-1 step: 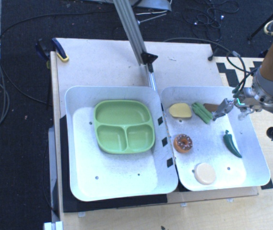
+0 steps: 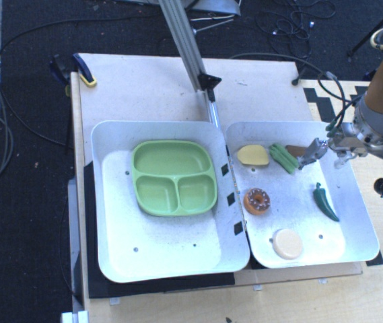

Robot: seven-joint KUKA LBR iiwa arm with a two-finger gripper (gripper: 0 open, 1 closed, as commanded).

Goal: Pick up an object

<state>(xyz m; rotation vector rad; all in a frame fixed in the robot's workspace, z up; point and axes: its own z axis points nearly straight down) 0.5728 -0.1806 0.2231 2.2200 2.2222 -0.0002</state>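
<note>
**Pincer at the green ridged piece, grasp not yet confirmed**

The arm reaches in from the right over the right bin (image 2: 353,247), and its pincer (image 2: 310,155) sits low at the back of that bin, right by the green ridged toy (image 2: 284,158). A brownish bit shows at the tip beside that toy. Whether the pincer is clenched or released cannot be told at this size, and nothing is plainly seen between its tips.

By my reading this is the approach or closing step, with the green ridged toy the likely target. It lies flat on the bin floor next to the yellow toy food piece (image 2: 253,155), its long axis running on a slant from upper left to lower right, the lower end pointing toward the pincer. The next move calls for closing across its narrow width, then lifting straight up clear of its yellow neighbour.

Further forward lie a chocolate doughnut (image 2: 256,200), a green chilli pepper (image 2: 326,203) and a pale round disc (image 2: 288,243). The left bin (image 2: 110,247) holds a green divided plate (image 2: 175,177).
</note>
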